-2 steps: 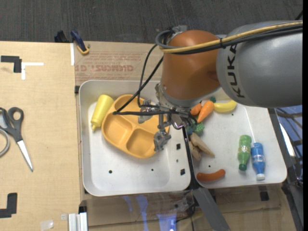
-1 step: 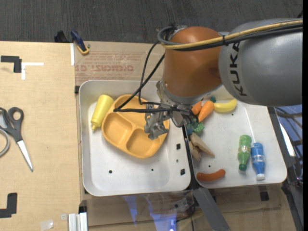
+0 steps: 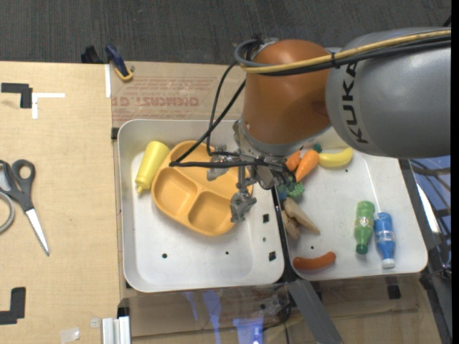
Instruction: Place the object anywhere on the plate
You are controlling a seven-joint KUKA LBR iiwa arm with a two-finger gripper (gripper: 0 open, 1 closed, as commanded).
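Altogether one plate (image 3: pixel 188 201), two bottles (image 3: pixel 374 235).

We're looking at an evenly lit, fairly bright scene, light falling from overhead. The white bins (image 3: pixel 186 264) come close to washing out, with a soft sheen along their rims. The arm (image 3: pixel 344 99) catches a broad highlight on its orange band and grey shell, and we see its soft shadow under it on the plate (image 3: pixel 188 199). Focus is sharp across the bench; the dark floor up top is dim. Bluish glare streaks show at the bottom edge.
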